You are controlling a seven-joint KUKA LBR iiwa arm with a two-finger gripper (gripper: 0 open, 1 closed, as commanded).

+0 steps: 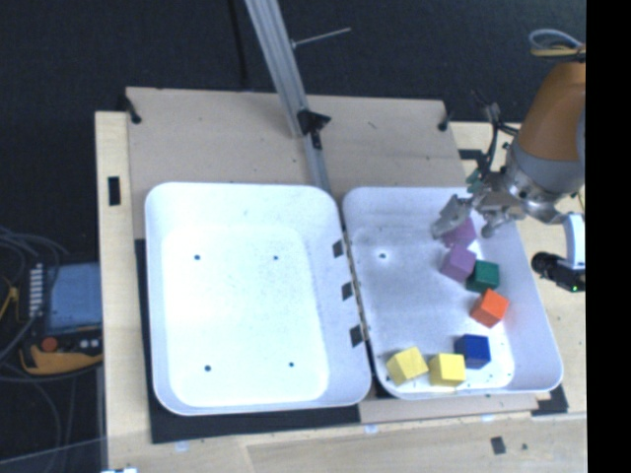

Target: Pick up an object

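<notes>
The gripper (471, 215) is hanging over the upper part of the right bin (394, 294), its fingers splayed apart, with a purple block (456, 233) showing between and just under them. Whether the fingers are actually bearing on that block cannot be told.

The risk is crowding. A second purple block (458, 261) is lying just below the first, touching or nearly touching it, and a green block (483, 275) is sitting against that one, with an orange block (489, 307) just beyond. A finger coming down there is likely to be landing on a neighbour, shoving the cluster or closing on a corner so the block is slipping out.

A blue block (474, 349) and two yellow blocks (426, 366) are resting near the bin's front wall. The left bin (158, 264) is sitting alongside on the pale bench (217, 136), surrounded by dark floor, with cables and a blue box (74, 294) at the left.
</notes>
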